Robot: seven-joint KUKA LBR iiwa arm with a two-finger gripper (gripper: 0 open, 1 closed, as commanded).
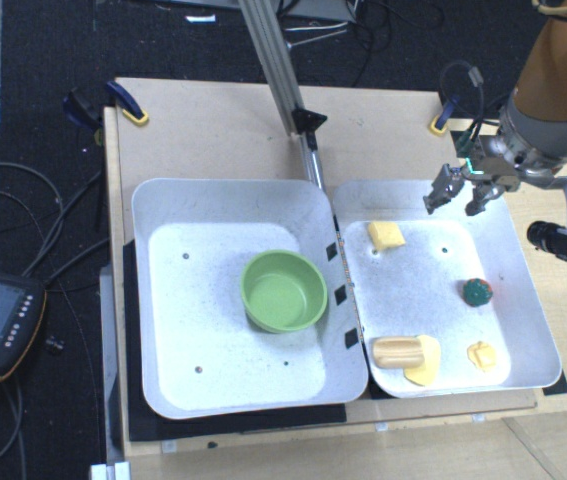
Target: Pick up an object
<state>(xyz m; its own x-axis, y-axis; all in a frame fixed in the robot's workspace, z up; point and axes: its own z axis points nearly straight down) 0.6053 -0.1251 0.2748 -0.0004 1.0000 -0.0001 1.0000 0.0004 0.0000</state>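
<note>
- Bowl [284, 291]: green
- Bins [213, 368]: white, speckled
- Block [386, 235]: yellow
- Ball [477, 292]: teal
- Roll [397, 352]: tan
- Bench [213, 128]: beige
- Claw [459, 197]: dark grey

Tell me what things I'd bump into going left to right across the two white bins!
Green bowl → yellow block → tan roll → small yellow piece. The teal ball sits at about the same spot across as that piece, so its turn is unclear.
</note>
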